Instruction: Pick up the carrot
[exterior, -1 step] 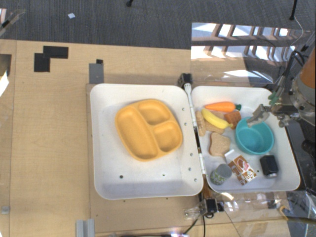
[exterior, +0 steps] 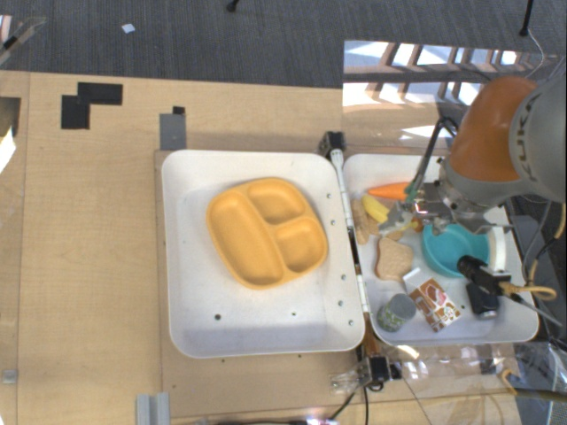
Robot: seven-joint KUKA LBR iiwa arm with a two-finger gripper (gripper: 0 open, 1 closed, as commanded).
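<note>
Carrot [exterior: 387, 190]: orange, lying roughly left-right on the floor of the right bin [exterior: 524, 329], in the bin's far-left part, not lifted. Just on its near side lies a small yellow item [exterior: 375, 209], touching or almost touching it; which cannot be told. Gripper [exterior: 415, 209] sits low over the right bin, just right of the carrot's right end and slightly nearer; contact with the carrot cannot be made out, and nothing is seen held. Gripper state: cannot tell whether it is spread or closed, since the wrist housing hides it. Grey arm with its orange band [exterior: 490, 131] enters from the right, above the bin's far-right corner. Nearer than the gripper: a slice of bread [exterior: 394, 258], flat, with a teal bowl [exterior: 450, 248] just right of it. Along the near edge: a round grey-green can [exterior: 396, 312] and, to its right, a brown and white carton [exterior: 436, 303] lying tilted. Left bin [exterior: 177, 237] holds a yellow divided plate [exterior: 266, 231], about central, well apart from the carrot.
</note>
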